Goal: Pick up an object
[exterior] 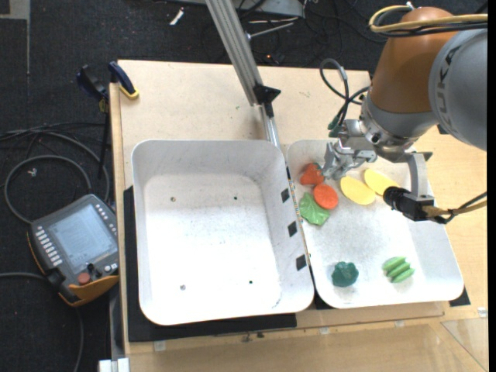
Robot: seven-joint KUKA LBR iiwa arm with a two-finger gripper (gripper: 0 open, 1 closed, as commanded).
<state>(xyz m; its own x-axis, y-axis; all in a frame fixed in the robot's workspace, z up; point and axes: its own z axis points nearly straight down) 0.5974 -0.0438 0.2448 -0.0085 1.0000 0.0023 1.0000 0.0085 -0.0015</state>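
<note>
The grey arm with its orange band [411, 37] is reaching in from three o'clock and hanging over the upper part of the right bin [434, 273], with the gripper [339, 163] pointing down just above a cluster of small items. Whether the claw is open, closed or gripping anything cannot be told, since the metal parts at the tip are too small and cluttered to read. Directly below the tip, toward seven o'clock, an orange-red piece [311, 175] is lying beside a second orange piece [326, 198], and a light green leafy piece [313, 211] is touching them at six o'clock. At four o'clock from the gripper two yellow pieces [359, 191] are resting side by side near the bin's upper wall. Well apart from that cluster, toward the bin's lower edge, a dark green piece [344, 273] and a bright green ridged piece [398, 269] are sitting near each other. The left bin [209, 231] is lying at nine o'clock, touching the right bin along their shared edge.
</note>
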